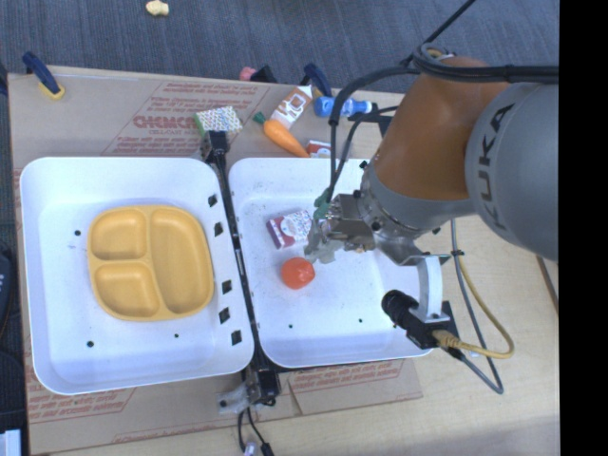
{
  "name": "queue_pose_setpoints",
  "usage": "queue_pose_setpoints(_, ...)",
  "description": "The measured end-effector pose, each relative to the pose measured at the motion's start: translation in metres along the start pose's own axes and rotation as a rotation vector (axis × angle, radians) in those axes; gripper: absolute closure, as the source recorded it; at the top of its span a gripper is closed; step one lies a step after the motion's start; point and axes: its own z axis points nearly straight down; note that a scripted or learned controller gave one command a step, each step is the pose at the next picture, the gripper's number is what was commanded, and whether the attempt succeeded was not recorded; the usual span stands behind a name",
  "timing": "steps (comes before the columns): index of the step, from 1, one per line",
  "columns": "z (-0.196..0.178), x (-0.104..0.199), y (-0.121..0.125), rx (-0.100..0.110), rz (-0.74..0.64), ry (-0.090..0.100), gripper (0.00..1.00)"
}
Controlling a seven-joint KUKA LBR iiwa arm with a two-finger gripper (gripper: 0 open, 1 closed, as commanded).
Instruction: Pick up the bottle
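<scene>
Currently the gripper hovers in the right bin; its fingers' state cannot be told. Next, reaching the bottle on the tabletop.

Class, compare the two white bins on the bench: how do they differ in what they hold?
The left bin holds one yellow divided plate. The right bin holds smaller things instead: a red ball and a small red-and-white packet, with the claw over them. Both bins are shallow, white and side by side.

Arm bent down, end effector low.
</scene>
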Motion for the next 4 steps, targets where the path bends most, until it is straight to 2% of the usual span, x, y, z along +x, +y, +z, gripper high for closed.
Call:
queue_pose_setpoints(1,0.097,0.046,-0.004,0.004,-0.167,0.001,1.00)
queue_pose_setpoints(2,0.110,0.072,-0.005,0.005,-0.497,0.001,1.00)
queue_pose_setpoints(3,0.011,0.072,-0.004,-0.001,-0.565,-0.001,1.00)
queue_pose_setpoints(4,0.025,0.116,-0.008,0.003,-0.662,0.000,1.00)
